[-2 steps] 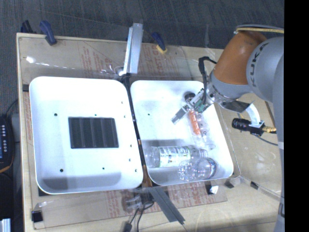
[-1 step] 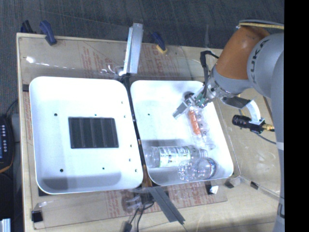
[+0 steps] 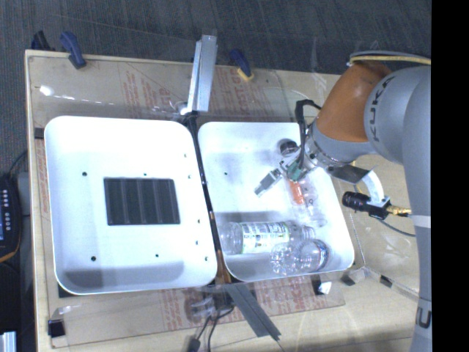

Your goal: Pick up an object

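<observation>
My gripper [image 3: 281, 169] hangs over the upper middle of the right bin [image 3: 227, 152], at the end of the grey arm with the orange band [image 3: 348, 108]. Just to its right, a small clear item with an orange part [image 3: 299, 193] lies against the bin floor. A clear plastic bottle with a pale label [image 3: 256, 237] lies on its side along the bin's front wall. Another clear bottle [image 3: 302, 255] rests beside it in the front right corner. I see nothing held in the gripper.
The left bin [image 3: 73, 160] holds a flat black ribbed slab [image 3: 141, 201] at its middle. A metal bar [image 3: 201, 72] stands behind the seam between the bins. Blue clamps [image 3: 73, 50] grip the bench's back edge. Cables [image 3: 374, 204] trail at the right.
</observation>
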Tool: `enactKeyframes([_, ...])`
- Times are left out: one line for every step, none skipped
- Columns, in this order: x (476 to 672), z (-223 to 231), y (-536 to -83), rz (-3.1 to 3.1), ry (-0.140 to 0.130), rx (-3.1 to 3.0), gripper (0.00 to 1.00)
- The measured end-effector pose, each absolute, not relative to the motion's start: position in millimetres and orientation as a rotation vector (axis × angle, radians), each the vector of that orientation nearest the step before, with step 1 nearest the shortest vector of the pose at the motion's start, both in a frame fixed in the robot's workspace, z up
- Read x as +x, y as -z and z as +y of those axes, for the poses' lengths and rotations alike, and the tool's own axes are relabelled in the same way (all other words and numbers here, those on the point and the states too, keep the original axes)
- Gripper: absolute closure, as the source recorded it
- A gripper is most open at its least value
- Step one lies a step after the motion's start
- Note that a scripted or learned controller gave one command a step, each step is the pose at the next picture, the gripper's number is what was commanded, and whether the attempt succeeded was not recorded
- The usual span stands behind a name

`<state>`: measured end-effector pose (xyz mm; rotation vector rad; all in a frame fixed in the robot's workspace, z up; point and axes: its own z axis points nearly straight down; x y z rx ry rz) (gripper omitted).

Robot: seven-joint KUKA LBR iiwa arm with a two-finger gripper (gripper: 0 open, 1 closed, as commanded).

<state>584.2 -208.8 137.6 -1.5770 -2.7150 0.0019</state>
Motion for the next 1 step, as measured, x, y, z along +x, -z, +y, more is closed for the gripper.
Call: enactKeyframes([585.3, -208.2, -148.2, -2.719, -0.002, -1.571, 1.0])
